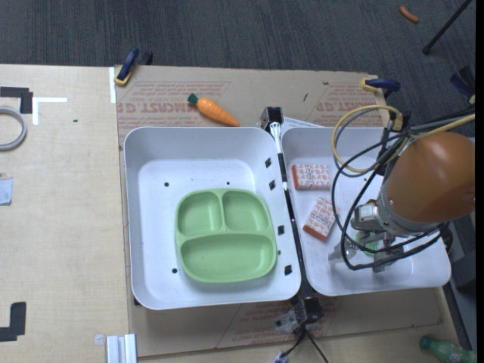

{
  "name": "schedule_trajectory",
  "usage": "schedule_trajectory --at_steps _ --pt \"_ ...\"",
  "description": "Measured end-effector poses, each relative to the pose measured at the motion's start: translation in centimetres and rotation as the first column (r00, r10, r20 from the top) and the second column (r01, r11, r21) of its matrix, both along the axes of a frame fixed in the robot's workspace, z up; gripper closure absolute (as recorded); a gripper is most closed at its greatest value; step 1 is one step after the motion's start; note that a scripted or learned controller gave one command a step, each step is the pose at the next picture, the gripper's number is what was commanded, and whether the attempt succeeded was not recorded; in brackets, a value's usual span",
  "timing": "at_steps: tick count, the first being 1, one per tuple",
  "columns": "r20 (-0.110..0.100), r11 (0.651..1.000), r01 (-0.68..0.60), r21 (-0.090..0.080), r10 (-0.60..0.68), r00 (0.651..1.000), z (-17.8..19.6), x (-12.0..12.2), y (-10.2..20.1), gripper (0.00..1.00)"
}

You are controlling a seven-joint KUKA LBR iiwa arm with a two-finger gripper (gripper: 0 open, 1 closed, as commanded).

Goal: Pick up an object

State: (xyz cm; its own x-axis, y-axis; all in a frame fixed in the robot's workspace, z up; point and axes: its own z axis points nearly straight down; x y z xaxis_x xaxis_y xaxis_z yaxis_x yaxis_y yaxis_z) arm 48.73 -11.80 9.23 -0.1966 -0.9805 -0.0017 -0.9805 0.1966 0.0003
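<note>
You're at the reaching step — the gripper (370,257) is low in the right bin (423,274), its grip hidden, so I cannot tell its state. Two cartons (319,219) lie just left of it — shift toward them next.

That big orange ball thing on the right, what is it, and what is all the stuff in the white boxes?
It is part of a robot arm, seen by a camera looking down from above. The arm reaches in over the right bin, with black and yellow cables looping around it. That bin holds two small red-and-white packets. The left bin holds a green divided plate. A toy carrot lies on the cardboard behind the bins. Its job is to pick something up.
</note>
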Motion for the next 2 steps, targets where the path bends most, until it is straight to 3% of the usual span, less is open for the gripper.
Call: schedule_trajectory --at_steps 1,2 --pt "0.003 1.000 0.004 0.002 -0.004 1.000 0.99 0.15 0.07 1.00" --pt "0.003 1.000 0.004 0.002 -0.004 1.000 0.98 0.14 0.07 0.00"
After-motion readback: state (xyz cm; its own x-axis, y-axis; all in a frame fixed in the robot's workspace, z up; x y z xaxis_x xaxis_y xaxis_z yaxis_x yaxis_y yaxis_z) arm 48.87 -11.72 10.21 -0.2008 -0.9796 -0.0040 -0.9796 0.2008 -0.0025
